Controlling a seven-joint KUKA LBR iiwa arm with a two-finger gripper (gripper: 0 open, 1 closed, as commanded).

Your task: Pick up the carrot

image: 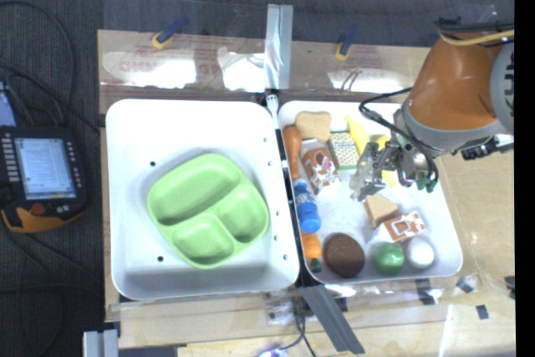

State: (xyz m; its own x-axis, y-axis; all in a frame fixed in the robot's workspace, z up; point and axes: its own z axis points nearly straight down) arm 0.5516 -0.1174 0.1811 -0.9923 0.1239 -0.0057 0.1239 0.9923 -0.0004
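Lying lengthwise against the right bin's (447, 217) left wall, near its far corner: carrot (292, 143), untouched. Gripper (368, 178) hovers mid-bin over the clutter, well apart, grip state indiscernible, nothing visibly held.

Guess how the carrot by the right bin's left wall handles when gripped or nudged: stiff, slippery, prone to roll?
The carrot looks like a smooth molded toy, so probably rigid and somewhat slippery. Its long, rounded, tapered shape suggests it would roll or pivot if nudged. It lies along the right bin's left wall, so gripper room on that side looks tight.
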